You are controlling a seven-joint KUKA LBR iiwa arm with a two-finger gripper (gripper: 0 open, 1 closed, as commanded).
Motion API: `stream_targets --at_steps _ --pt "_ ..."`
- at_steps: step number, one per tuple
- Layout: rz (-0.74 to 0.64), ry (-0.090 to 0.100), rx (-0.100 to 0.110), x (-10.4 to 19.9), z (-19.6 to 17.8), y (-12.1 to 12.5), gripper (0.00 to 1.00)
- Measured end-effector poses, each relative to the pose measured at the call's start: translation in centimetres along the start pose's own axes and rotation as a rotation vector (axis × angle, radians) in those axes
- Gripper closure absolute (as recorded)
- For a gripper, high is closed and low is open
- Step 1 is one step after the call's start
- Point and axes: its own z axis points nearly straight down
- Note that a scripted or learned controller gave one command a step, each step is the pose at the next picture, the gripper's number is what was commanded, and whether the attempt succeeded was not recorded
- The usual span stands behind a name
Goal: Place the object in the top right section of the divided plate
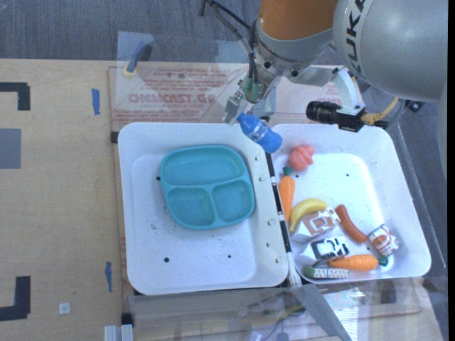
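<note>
My grey arm with the orange band above the wrist [298,9] reaches in from the upper right, angled down and to the left. My two-finger metal gripper [249,112] points downward and leftward. Its fingers are closed on a blue object [260,134], pinched at its upper end.

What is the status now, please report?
Gripper shut on blue object, above the bins' shared rim. Teal divided plate in left bin. Path clear.
</note>
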Motion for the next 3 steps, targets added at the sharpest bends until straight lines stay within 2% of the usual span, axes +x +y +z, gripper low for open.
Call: stream_targets --at_steps 1,2,3 --pt "-0.136 0.001 0.002 4.6 -5.5 -4.2 1.0" --pt "-0.178 0.002 0.001 10.0 -8.0 -4.8 1.0" --pt "-0.333 0.002 0.002 16.0 -10.1 -6.3 1.0"
